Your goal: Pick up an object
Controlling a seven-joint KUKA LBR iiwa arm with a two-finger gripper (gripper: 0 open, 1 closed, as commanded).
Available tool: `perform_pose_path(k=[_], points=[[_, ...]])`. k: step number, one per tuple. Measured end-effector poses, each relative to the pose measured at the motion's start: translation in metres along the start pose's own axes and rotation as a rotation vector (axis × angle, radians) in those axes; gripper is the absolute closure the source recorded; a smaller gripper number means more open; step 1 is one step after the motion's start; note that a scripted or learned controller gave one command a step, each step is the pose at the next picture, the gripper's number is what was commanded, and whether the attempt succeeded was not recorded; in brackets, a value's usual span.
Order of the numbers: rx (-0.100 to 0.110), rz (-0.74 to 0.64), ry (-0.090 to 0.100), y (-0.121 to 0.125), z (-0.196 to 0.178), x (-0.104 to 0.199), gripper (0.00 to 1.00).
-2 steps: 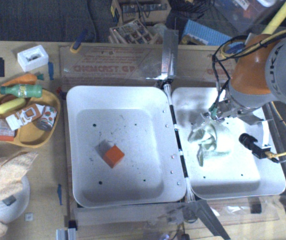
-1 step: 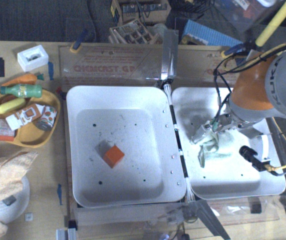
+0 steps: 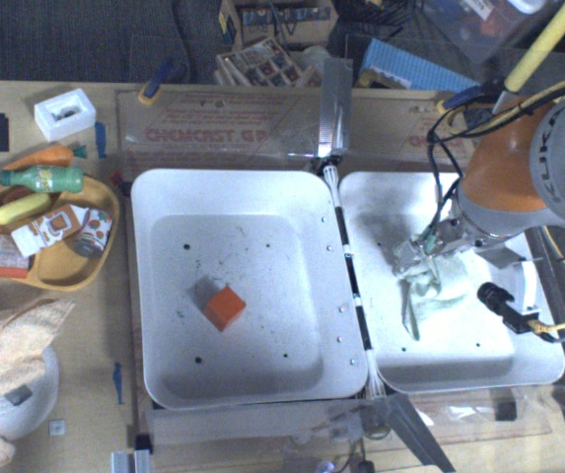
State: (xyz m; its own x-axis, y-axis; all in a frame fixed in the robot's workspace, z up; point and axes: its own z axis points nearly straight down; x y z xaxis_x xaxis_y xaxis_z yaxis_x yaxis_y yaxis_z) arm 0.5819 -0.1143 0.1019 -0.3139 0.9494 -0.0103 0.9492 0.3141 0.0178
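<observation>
An orange block lies in the left bin, a little left of its middle, with a small grey patch beside it. My gripper hangs low in the right bin, in its left half, under the arm's orange band. Just below the gripper lies a pale, greenish, partly see-through object. It is blurred, and the gripper seems to touch or hover over its upper end. Whether anything sits between the fingers is unclear.
A black connector on a yellow cable hangs over the right bin's right side. On the bench at far left stand a yellow bowl of toy food, a white box and a cloth. Clutter lies behind the bins.
</observation>
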Motion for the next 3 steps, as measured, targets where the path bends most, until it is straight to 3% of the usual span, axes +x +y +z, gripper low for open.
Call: perform_pose_path(k=[1, 2, 3], points=[[0.000, 0.000, 0.000, 0.000, 0.000, 0.000, 0.00], [0.006, -0.161, 0.004, -0.008, 0.011, 0.017, 0.00], [0.000, -0.156, 0.000, -0.007, 0.000, 0.015, 1.00]])
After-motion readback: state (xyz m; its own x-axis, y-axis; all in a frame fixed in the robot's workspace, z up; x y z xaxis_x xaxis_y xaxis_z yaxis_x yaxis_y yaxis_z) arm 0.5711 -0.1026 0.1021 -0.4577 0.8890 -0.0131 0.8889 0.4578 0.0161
